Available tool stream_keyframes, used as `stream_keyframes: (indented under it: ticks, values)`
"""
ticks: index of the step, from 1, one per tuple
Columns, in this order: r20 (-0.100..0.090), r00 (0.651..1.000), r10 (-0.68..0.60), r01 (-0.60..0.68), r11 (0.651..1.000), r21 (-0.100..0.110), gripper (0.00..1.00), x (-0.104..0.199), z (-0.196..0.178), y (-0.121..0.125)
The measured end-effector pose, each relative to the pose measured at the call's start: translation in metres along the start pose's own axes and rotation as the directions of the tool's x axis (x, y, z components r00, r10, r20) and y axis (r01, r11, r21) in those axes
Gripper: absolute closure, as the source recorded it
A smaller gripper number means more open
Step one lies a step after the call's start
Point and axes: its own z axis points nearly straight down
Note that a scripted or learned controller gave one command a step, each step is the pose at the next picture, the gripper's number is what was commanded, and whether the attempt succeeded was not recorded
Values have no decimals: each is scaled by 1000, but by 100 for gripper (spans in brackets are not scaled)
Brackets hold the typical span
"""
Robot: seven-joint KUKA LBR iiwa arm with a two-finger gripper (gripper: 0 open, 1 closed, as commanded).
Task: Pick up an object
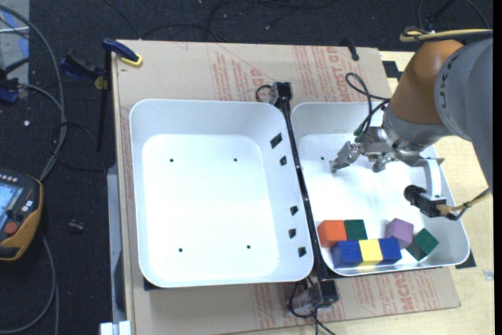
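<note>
Several coloured blocks lie along the near side of the right bin [333, 115]: an orange one [332, 231], a dark green one [355, 228], a blue one [346, 253], a yellow one [369, 251], a second blue one [390, 249], a purple one [400, 231] and a green one [423, 243]. My gripper [361, 162] hangs over the middle of that bin, beyond the blocks and apart from them. It is open, with bare white bin floor between its fingers.
The left bin [157, 112] sits beside the right one, with a black divider strip [294, 169] between them. Both rest on a cardboard sheet [235, 67]. Cables and a yellow-black device [16, 212] lie on the dark floor at left.
</note>
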Motion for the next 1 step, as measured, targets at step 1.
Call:
stream_keyframes:
  ticks: [1]
  values:
    - [0, 1000, -2, 2, 1000, -3, 0, 38, -2, 20]
